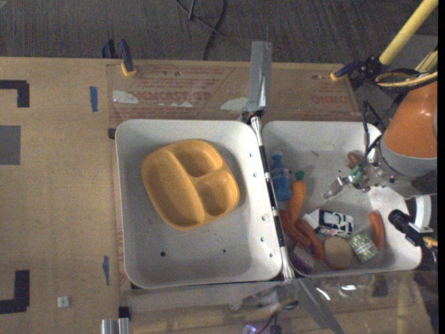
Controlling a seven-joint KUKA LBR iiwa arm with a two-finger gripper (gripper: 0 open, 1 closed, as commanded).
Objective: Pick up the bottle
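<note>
— Where is the small blue plastic bottle (280, 178)?
— At nine o'clock in the right white bin (316, 136), beside an orange carrot (297, 197).
— And the two-finger gripper (345, 184)?
— At three o'clock of it, well apart, fingers spread, holding nothing.

Robotics lab bench, plywood top (55, 207) with black tape corner marks (15, 92), blue clamps (126, 54), two white bins (132, 256), loose cables (198, 5) on grey carpet at far side

Arm (410, 134) reaching from right; tool (345, 185) low – fingers apart
</note>
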